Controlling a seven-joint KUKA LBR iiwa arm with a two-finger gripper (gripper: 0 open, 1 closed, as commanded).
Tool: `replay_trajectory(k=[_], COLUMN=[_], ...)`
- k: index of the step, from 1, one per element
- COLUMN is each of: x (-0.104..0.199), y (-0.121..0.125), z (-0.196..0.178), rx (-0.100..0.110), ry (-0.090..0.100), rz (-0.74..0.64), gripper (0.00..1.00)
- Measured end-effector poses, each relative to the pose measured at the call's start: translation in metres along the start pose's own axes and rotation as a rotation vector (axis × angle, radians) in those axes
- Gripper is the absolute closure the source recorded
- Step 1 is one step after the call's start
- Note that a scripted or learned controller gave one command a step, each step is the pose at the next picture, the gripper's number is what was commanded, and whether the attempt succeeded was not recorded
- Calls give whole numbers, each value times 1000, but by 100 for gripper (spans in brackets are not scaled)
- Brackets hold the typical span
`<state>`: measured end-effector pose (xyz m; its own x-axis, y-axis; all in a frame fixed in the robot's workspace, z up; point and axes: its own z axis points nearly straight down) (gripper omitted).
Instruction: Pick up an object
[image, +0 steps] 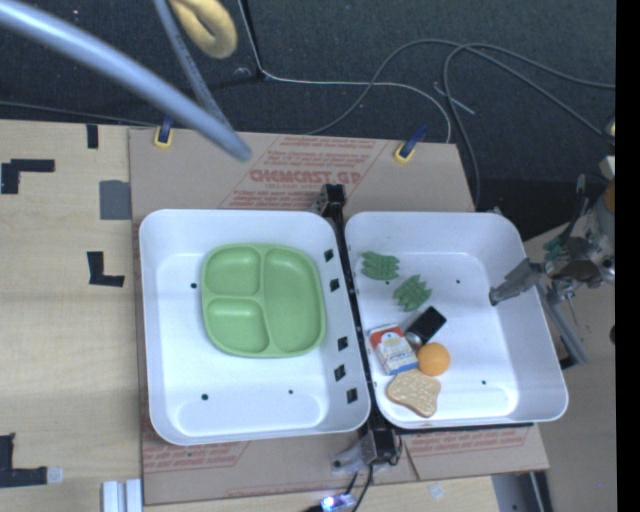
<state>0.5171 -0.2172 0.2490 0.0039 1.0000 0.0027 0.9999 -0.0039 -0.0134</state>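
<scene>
camera view, looking down at a slant on a wooden counter with two shallow white bins side by side on a cardboard sheet. the left bin holds a light green divided plate with three compartments, lying flat near the middle. the right bin holds a small cluster toward its left half: two green leafy toy pieces near the top, a black block below them, a small red and white carton just beside it, an orange ball touching the carton's right side, and a slice of toy bread nearest the front wall. the gripper sits at the right bin's right rim, well apart from the cluster, holding nothing; whether its jaws are wide or narrow, i cannot tell. the ball looks light, hard and prone to roll, so closing across its middle seems wise. the bread looks flat and light, best taken across its narrow width. the carton looks stiff and boxy, easy to pinch on flat sides.
</scene>
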Motion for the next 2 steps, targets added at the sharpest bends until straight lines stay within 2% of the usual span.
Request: replay_trajectory(k=[1,2], x=[1,2], y=[2,-7], z=[-7,44], rx=[-12,-10], ry=[-3,-3], rz=[-4,-4], gripper=[0,0])
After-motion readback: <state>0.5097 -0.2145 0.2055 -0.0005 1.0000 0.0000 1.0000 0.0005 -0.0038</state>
